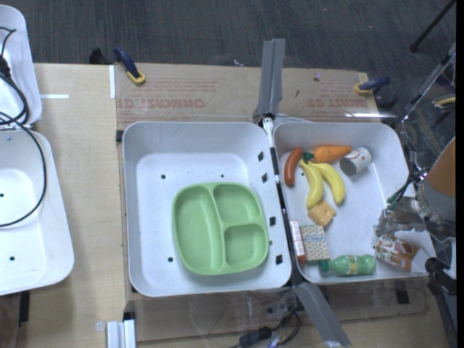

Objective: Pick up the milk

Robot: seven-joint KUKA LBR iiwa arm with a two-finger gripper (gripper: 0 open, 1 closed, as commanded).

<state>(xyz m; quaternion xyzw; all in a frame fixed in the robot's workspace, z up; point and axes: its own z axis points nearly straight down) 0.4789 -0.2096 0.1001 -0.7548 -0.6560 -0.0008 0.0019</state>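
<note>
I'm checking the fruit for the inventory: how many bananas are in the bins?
2: both bananas lie side by side in the right bin, between the hot dog and the can.

A robot lab: clamped cardboard bench, white bins, toy food, loose cables.

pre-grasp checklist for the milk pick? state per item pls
1. Milk carton located: ok, near the right bin's front right corner.
2. Gripper near target: ok, just above and left of the carton in the view.
3. Carton between the fingers: not ok, it lies beside them.
4. Finger opening: cannot tell, tips blurred.
5. Neighbours clear: ok, green bottle lies apart to the left.
6. Carton pose: cannot tell, appears to lie tilted against the wall.
</note>
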